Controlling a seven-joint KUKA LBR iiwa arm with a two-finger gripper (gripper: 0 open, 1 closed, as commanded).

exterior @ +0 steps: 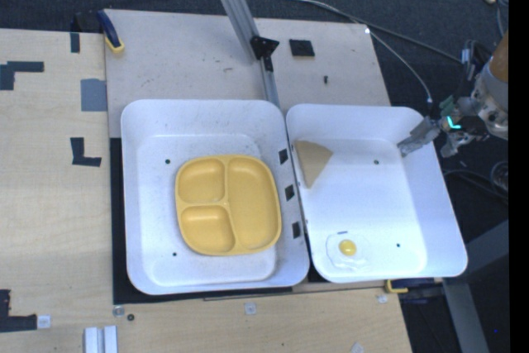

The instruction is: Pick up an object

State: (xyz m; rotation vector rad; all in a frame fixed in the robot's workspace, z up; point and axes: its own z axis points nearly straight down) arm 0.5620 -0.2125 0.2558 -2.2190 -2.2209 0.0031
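gripper (436,136): at right bin's (430,202) far-right rim, fingers spread, holding nothing
egg (346,249): near edge, reachable
wedge (312,160): far-left, against wall
tray (227,204): left bin (140,178)

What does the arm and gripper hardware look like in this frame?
At the camera view's right edge, the gripper is a dark grey assembly with slim grey fingers and a small teal light glowing on its body. Behind it sits a pale grey wrist section, with a patch of the arm's orange band above. Thin dark cables trail nearby.
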